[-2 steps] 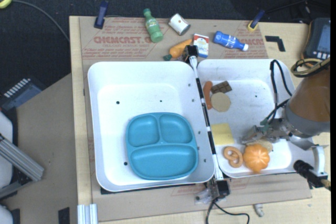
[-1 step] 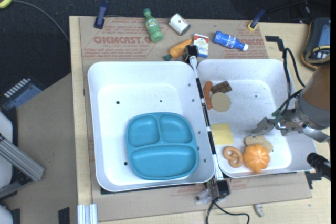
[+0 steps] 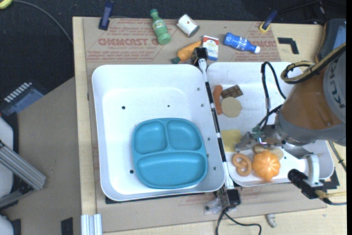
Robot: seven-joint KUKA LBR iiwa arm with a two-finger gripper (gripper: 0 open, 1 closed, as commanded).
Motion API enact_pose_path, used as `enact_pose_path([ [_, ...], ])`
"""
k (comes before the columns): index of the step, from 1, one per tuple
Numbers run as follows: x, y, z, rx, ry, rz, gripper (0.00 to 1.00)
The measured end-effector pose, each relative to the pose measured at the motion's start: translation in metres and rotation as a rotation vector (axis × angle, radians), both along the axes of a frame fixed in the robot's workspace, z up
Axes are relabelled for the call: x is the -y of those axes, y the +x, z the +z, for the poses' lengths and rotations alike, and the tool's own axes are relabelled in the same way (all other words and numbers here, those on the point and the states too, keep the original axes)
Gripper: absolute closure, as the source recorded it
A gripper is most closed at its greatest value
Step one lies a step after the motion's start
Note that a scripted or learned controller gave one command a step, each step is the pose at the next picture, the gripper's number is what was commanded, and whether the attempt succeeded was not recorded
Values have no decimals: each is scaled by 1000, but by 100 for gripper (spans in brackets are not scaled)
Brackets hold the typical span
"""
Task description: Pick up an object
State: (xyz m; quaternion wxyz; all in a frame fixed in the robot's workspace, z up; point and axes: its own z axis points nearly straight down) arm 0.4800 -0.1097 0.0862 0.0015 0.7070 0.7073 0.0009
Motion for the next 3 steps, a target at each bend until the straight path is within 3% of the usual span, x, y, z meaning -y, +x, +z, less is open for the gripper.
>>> enact_pose_path([
  [1, 67, -1, 17, -2, -2, -2, 0],
  [2, 14, 3, 40, -2, 0, 1, 0],
  [3, 14, 0, 0, -1, 0, -1, 0],
])
